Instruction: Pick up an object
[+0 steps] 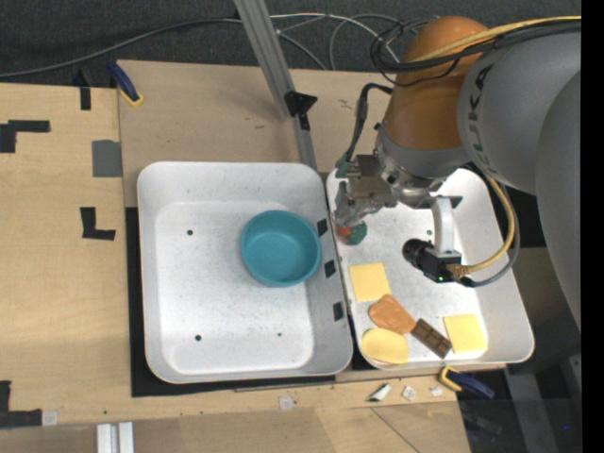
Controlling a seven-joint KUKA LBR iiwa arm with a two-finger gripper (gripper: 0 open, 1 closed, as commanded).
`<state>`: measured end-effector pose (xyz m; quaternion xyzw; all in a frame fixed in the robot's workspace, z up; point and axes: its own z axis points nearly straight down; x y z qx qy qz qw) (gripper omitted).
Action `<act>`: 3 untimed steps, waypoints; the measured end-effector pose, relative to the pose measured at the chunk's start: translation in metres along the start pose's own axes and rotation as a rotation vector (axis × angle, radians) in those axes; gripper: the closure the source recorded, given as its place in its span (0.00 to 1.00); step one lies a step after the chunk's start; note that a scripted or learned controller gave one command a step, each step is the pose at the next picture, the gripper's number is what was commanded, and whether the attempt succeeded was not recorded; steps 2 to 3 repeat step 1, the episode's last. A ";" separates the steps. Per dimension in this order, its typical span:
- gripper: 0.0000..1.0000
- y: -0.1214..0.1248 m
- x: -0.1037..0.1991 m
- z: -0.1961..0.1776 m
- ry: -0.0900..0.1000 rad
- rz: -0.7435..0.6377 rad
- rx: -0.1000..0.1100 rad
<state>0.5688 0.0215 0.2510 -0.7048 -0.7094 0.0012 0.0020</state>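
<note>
Presumably the pincer (353,217), grip state impossible to tell, could slip off the small red-and-teal object (351,231) directly beneath it.

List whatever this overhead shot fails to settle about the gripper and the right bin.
- Gripper: camera view, wrist body overhangs it, so finger state is unreadable.
- Small red-and-teal object: partly covered by the gripper; identity and any grasp unclear.
- Right bin: the arm hides its far part.
- Dark brown piece: too small to identify.
</note>
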 end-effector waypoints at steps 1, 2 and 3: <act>1.00 -0.014 0.047 0.016 -0.002 0.004 -0.002; 1.00 -0.014 0.047 0.016 -0.002 0.004 -0.002; 1.00 -0.014 0.047 0.016 -0.002 0.004 -0.002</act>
